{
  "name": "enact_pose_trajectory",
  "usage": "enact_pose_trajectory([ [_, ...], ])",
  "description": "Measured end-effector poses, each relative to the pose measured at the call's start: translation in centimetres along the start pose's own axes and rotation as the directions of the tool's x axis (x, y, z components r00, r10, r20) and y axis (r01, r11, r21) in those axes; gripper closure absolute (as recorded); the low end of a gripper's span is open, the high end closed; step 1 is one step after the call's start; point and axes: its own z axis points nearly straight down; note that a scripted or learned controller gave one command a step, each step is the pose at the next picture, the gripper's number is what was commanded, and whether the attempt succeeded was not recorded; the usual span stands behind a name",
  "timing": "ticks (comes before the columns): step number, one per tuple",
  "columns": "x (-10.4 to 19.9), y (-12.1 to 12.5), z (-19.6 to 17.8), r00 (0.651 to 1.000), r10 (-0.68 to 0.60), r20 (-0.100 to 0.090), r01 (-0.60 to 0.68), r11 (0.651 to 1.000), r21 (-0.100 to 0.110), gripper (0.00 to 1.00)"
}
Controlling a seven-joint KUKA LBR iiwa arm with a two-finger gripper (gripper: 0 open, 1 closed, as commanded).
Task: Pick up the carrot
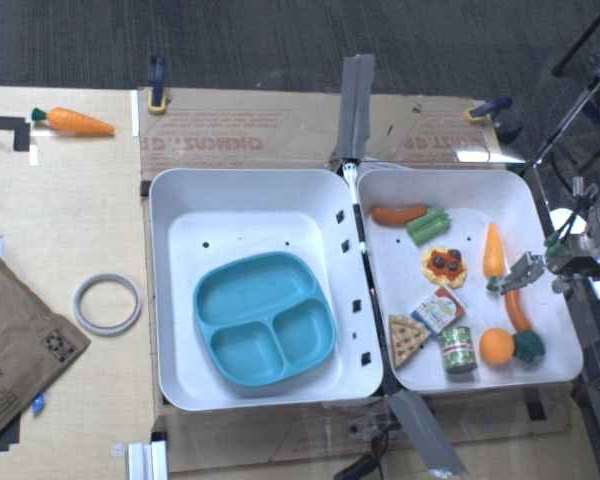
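Camera view puts your pincer (502, 282), fingers too blurred to tell apart, just below the carrot (493, 250) and right of the pizza slice (445, 266); approach squarely over its middle.

Arm (592, 258) mostly beyond right edge.

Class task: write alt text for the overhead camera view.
The tool sits low in the right bin beside a carrot, among toy foods. The left bin holds a blue divided plate; another carrot lies outside.
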Motion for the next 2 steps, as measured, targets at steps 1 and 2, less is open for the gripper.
enact_pose_trajectory([
  [1, -1.1, 8.4, 10.6, 0.993, 0.116, -0.012, -0.116, 0.993, -0.007, 0.00],
  [2, 1.3, 10.2, 10.8, 0.992, 0.128, 0.000, -0.128, 0.992, -0.003, 0.00],
])
